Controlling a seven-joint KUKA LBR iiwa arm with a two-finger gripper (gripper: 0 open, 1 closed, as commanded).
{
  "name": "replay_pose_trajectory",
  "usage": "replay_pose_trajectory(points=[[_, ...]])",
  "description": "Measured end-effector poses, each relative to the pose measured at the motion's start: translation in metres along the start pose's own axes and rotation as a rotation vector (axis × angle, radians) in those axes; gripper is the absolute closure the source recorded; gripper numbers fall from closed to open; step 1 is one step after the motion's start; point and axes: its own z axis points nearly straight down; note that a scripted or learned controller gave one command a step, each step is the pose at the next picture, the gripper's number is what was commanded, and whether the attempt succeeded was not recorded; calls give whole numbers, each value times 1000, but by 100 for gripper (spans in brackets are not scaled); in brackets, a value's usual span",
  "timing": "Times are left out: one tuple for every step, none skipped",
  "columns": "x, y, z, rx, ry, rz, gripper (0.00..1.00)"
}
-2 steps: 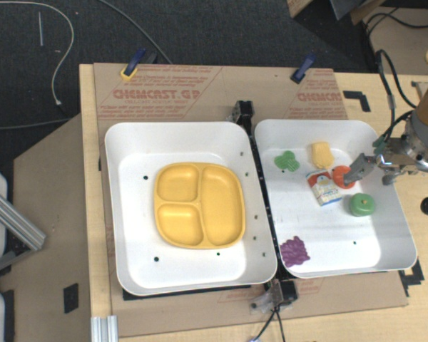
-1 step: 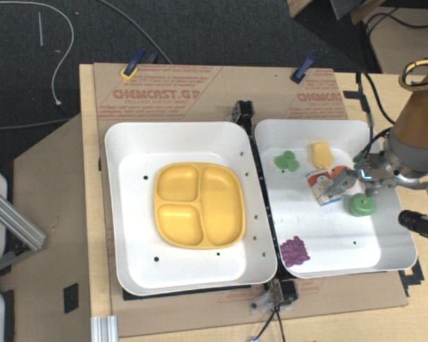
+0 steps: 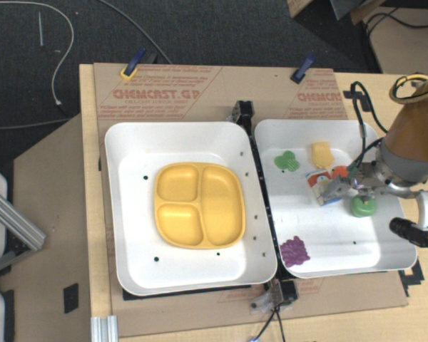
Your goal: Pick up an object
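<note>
The bench, covered with printed cardboard, spans most of the frame, and on it two shallow white bins sit side by side. The left bin, in the lower centre, carries a yellow three-compartment plate near its middle. The right bin, at centre right, carries the small objects. The arm enters from the right edge, its orange band above the grey wrist, and its gripper is low over the middle of the right bin, amid a red-and-blue object; whether the jaws are spread or closed cannot be told, since the tips blur into that object. A purple grape cluster lies at the bin's lower left. A green round piece sits just beside the gripper, lower right. A yellow block lies just above the gripper, and a green leafy piece lies at the upper left.
</note>
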Motion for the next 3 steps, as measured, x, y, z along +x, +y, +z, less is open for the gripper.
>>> replay_pose_trajectory(points=[[1,4,26,-1,-1,-2,0],[1,1,17,5,1,1,100],[2,9,-46,0,-2,0,100]])
